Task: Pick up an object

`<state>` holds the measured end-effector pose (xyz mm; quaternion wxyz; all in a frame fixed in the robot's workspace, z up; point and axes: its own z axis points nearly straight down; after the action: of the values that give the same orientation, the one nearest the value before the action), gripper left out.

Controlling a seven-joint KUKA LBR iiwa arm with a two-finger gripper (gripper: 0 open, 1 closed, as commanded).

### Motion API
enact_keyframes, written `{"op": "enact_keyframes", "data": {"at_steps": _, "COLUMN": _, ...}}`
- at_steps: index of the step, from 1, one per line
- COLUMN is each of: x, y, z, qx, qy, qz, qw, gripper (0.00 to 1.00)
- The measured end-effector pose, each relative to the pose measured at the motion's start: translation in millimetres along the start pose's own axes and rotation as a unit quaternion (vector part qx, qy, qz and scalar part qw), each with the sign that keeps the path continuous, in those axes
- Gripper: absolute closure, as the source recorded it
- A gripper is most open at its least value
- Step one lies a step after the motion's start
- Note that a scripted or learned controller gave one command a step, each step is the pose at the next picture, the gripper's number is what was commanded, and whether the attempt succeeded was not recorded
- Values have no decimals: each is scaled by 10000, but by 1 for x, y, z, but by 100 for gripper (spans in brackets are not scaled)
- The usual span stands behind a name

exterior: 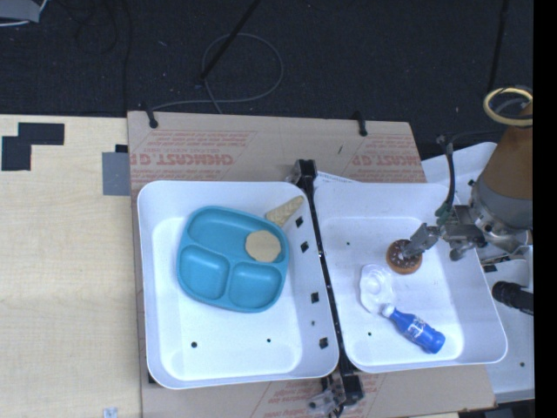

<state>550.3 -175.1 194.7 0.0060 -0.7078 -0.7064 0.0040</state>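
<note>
Cardboard (261, 151) lies under both bins, so start your look there, then move inward. Your left bin (165, 320) holds a blue divided plate (228, 264) with a round tan disc (263, 247) resting on its upper right rim, and a tan wedge-shaped piece (285, 210) lies just beyond that, near the bin's upper right corner. Your right bin (474, 320) takes the arm (509, 177), which comes in from the right edge, its bulk over the bin's right wall and its wrist angled down and to the left. You can see the gripper (419, 242) low over the bin floor, its tip just beside a small round brown object (404, 257) with a speckled top; whether they touch, and whether the pincer stands apart or together, you cannot tell at this size. Below that object lies a crumpled white piece (376, 289), and touching its lower right end is a blue bottle (418, 329), lying on its side and pointing toward the bin's lower right corner.
</note>
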Motion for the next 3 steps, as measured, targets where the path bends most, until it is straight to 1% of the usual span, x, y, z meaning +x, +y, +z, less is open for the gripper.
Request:
{"op": "enact_keyframes", "data": {"at_steps": 1, "x": 0, "y": 3, "z": -7, "qx": -64, "qy": -14, "qz": -9, "qw": 10000, "gripper": 0}}
{"op": "enact_keyframes", "data": {"at_steps": 2, "x": 1, "y": 3, "z": 58, "qx": -28, "qy": -2, "qz": -9, "qw": 10000, "gripper": 0}}
{"op": "enact_keyframes", "data": {"at_steps": 3, "x": 0, "y": 6, "z": 89, "qx": -112, "qy": -29, "qz": 2, "qw": 9999, "gripper": 0}}
